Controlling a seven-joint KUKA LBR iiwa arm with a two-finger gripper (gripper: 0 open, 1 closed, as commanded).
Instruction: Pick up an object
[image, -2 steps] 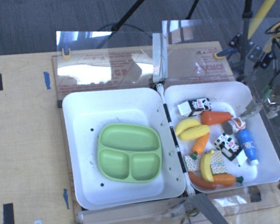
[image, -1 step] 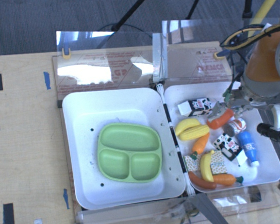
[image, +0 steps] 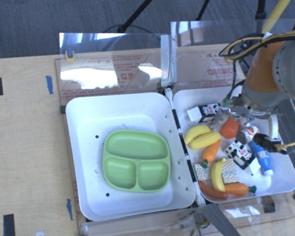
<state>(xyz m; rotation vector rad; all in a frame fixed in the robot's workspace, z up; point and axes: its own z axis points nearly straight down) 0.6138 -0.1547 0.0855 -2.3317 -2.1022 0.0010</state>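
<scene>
The right bin (image: pixel 288 177) holds a heap of toys. At its upper middle lies an orange-red piece (image: pixel 230 127), with the hand (image: pixel 233 113) right over it — whether the fingers are apart or together, I cannot tell. Left of it lie two bananas (image: pixel 201 136) and a carrot (image: pixel 210 152); below, a third banana (image: pixel 217 174), a red sausage (image: pixel 211 191) and another carrot (image: pixel 237 188). A blue tube (image: pixel 262 160) lies at the lower right. The grey arm (image: pixel 267 76) enters from the right edge. In the left bin (image: pixel 81 126), a green tray (image: pixel 136 160) with three compartments — both bins sit on the table (image: pixel 28 161).
</scene>
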